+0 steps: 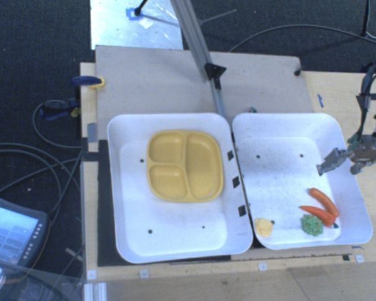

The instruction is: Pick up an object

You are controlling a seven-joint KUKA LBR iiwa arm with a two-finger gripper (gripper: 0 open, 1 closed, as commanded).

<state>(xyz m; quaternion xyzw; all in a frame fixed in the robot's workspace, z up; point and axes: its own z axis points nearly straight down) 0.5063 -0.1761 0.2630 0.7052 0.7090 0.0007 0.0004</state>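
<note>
Surface (175,74): a pale wooden board carrying two shallow white bins side by side, their inner rims touching.
Left bin (128,231): holds a yellow plate (185,166) with three compartments, lying flat in the upper middle of the bin.
Right bin (282,133): holds four small things, all gathered near its lower right corner.
Carrots: two orange carrots, one (324,201) slanting above the other (318,214), close together and meeting at their right ends.
Broccoli (311,225): a small green piece, just below the carrots and touching the lower one.
Yellow lump (263,227): a small pale yellow piece near the bin's lower rim, left of the broccoli and apart from it.
Arm: reaches in from the right edge, over the right rim of the right bin.
Tool (336,159): a grey metal end pointing left over the right side of the right bin, above and apart from the carrots; nothing is seen in its grip, and how far open it is cannot be told.
Pendant (12,229): a grey handheld screen on the dark floor at lower left, among cables.
</note>
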